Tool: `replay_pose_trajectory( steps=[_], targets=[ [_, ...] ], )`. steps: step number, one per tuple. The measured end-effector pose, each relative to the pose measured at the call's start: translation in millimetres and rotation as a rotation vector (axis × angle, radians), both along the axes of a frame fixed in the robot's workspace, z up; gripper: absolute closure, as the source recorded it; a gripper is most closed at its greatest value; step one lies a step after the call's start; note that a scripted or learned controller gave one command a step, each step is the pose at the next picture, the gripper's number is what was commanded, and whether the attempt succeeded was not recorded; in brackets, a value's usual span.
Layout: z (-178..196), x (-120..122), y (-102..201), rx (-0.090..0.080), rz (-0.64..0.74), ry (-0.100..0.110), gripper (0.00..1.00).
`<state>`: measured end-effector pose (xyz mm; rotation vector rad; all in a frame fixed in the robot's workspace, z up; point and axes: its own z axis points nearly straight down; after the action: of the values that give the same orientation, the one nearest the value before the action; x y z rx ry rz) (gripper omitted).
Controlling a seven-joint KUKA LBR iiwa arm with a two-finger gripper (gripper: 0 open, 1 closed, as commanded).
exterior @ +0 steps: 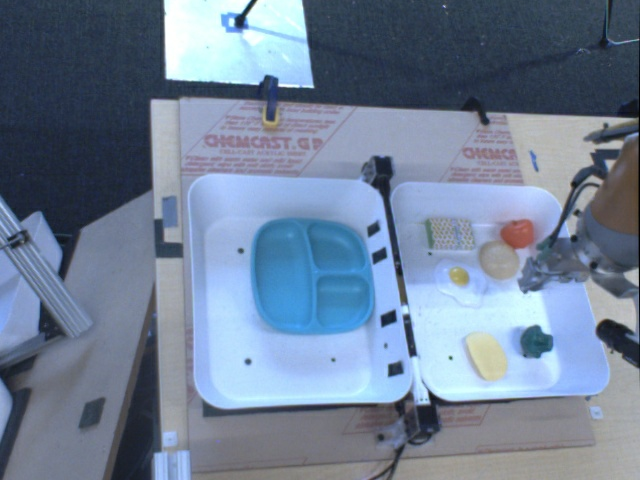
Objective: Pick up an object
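The round cream ball [498, 259] lies in the right white bin [575, 373], just left of my gripper [535, 274]; whether I am clenched or released, I cannot tell. An orange-red tomato-like piece [517, 233] sits beyond it, a fried-egg toy [459, 278] to its left.

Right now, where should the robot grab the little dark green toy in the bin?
Probably from straight above, with the jaws closing across the middle of the dark green toy. It looks small and lumpy, so its middle gives the surest hold. It sits apart from the yellow piece on its left, which leaves room on both sides, though the right bin's wall is close on its other side.
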<state>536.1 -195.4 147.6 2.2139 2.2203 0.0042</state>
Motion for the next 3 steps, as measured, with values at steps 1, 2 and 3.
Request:
replay_pose_trajectory(
  steps=[1, 2, 3],
  targets=[
    [49, 11, -1, 0.0, 0.001, -0.001, 1.0],
    [93, 10, 0, 0.0, 0.001, 0.0, 1.0],
    [100, 18, 48, 0.003, 0.006, 0.002, 1.0]
  ],
)
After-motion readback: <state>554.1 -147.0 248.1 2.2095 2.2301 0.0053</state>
